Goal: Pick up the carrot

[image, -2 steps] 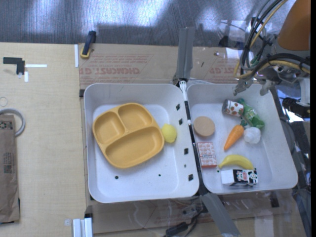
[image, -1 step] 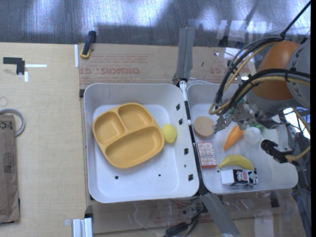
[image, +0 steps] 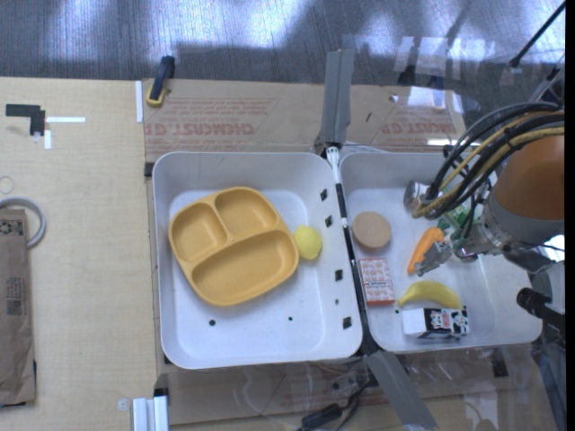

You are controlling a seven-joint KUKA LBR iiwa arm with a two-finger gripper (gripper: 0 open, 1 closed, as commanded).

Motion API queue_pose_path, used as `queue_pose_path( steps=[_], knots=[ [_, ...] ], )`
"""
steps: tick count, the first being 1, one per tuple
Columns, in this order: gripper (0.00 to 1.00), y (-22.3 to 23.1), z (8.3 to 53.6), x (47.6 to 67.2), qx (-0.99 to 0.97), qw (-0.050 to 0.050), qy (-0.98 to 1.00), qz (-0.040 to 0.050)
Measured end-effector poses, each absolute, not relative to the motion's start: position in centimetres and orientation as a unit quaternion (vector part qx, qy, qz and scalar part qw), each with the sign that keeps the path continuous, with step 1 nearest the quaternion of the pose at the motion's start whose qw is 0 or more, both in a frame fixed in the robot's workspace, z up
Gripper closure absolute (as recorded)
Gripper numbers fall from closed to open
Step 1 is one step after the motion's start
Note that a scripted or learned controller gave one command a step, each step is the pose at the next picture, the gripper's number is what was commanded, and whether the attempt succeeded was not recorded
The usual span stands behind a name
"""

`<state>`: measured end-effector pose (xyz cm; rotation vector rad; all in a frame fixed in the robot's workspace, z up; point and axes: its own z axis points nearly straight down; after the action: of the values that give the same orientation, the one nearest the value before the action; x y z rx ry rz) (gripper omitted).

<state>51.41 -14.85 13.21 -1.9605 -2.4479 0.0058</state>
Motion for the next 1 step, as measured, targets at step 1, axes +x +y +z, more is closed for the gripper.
queue_pose_path(
  steps=[1],
  knots=[
    [0.0, -14.44, 8.81, 54.2, -0.528, 0.002, -0.849, 0.0011]
  ],
)
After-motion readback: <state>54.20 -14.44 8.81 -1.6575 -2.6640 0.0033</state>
